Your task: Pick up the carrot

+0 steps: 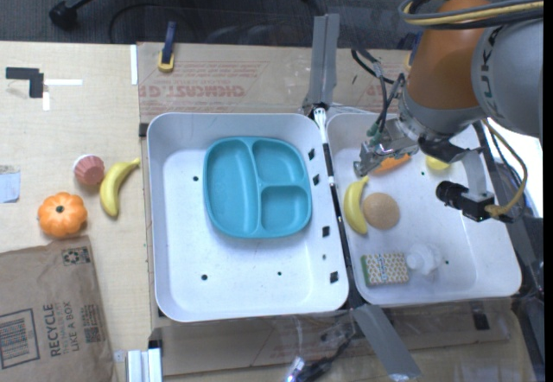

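Observation:
The carrot is a small orange piece in the upper part of the right bin, mostly covered by the gripper. My gripper hangs from the grey arm with the orange band and sits directly over the carrot's left end, touching or very close to it. Whether the carrot rests on the bin floor or is lifted cannot be made out.
In the right bin lie a banana, a brown round item, a patterned block, a clear object and a yellow piece. The left bin holds a teal divided plate. A second banana and a small pumpkin lie on the bench at left.

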`<state>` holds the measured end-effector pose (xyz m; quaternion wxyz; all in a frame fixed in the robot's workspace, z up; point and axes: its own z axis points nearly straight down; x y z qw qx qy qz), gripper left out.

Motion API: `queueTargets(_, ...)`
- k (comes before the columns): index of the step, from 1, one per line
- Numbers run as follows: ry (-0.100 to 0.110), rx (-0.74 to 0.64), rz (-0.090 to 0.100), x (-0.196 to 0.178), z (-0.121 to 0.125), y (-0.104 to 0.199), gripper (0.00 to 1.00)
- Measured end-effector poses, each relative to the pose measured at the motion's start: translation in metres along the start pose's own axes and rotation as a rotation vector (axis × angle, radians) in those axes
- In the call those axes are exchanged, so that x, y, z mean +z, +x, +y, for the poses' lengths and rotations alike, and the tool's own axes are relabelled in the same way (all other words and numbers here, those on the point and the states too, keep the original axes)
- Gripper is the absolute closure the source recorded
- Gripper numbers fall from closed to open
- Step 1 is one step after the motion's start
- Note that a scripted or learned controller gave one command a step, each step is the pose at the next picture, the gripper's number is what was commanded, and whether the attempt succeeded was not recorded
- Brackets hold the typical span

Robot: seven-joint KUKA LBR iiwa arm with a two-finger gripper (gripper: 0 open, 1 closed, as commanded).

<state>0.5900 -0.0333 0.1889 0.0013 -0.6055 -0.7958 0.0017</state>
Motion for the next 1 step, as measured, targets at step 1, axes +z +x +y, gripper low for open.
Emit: queueTargets(1,0.0,-0.131,0.001,0.0,-0.0508,-0.0406,1.0)
